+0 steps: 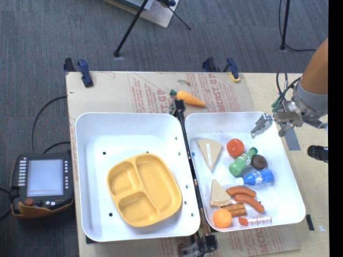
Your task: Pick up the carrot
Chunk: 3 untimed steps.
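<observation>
The carrot (191,97), orange with a green stub at its left end, lies on the bare bench board just behind the two bins, near where they meet. My gripper (276,132) hovers over the back right corner of the right bin (298,197), well to the right of the carrot. Its two grey fingers (261,125) are spread apart and open, with nothing between them.
The right bin holds two cheese wedges (210,152), a tomato (235,147), a green bottle (242,163), a blue bottle (259,177), sausages (245,195) and an orange (222,218). In the left bin (88,143) lies a yellow divided plate (143,188). Clamps (84,71) grip the bench's back edge.
</observation>
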Available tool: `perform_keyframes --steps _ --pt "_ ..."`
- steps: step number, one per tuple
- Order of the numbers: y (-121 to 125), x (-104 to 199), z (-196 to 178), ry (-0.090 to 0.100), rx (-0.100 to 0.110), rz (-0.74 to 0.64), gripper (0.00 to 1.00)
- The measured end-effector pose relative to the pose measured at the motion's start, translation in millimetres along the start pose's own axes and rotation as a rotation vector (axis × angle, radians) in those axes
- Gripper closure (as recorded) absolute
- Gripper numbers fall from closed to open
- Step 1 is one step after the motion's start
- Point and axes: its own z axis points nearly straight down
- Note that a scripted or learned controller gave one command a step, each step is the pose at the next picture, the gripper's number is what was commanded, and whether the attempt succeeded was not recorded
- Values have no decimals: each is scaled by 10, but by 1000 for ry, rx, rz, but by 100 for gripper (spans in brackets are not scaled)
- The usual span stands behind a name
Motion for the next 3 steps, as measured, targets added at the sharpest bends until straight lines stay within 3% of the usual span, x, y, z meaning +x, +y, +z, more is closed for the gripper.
perform_keyframes --steps 1,2,3 --pt "-1396 769 335 5 12 13 0" --pt "-1377 745 235 5 9 21 100" --pt "-1358 1360 -471 0 0 -248 100"
